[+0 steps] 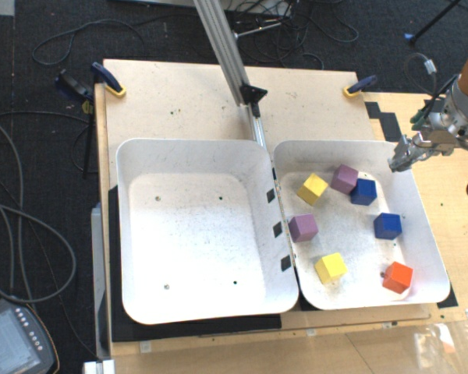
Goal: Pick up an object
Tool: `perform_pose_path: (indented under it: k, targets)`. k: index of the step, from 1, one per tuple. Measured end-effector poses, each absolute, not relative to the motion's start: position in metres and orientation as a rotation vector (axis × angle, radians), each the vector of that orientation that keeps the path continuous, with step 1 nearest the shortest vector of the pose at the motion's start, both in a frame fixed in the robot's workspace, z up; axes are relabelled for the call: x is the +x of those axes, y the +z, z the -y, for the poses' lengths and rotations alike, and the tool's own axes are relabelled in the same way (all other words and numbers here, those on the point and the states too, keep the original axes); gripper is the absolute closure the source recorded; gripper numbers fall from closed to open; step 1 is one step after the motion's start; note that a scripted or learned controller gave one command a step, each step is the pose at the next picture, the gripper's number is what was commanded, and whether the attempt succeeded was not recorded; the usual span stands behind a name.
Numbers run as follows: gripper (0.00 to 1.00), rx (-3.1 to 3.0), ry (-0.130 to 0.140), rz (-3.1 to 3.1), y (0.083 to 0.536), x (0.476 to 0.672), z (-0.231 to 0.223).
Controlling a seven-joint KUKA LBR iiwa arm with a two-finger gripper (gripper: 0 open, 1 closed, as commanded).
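- We see the gripper (400,160) over the right bin (421,216) top-right rim; can't tell its state.
- Seven cubes in that bin, nearest: blue cube (363,191) beside purple cube (344,178).

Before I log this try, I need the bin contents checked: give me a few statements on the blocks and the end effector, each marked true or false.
1. All the small cubes lie in the right shallow white bin. True.
2. There are two yellow cubes. True.
3. The orange cube sits at the far left of the left white bin. False: it lies near the right bin's near right corner.
4. The end effector grips a blue cube. False: it hovers by the right bin's far right rim, apart from the cubes.
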State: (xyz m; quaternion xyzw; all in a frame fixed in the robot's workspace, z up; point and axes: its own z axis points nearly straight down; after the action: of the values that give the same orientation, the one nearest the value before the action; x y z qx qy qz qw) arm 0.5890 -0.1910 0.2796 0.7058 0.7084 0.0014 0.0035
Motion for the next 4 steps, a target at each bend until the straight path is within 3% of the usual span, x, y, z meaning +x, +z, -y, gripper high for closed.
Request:
perform_pose_path:
  k: [4]
  targets:
    - [1.00, 2.213, 0.001, -2.232, 0.233, 0.616, -0.016]
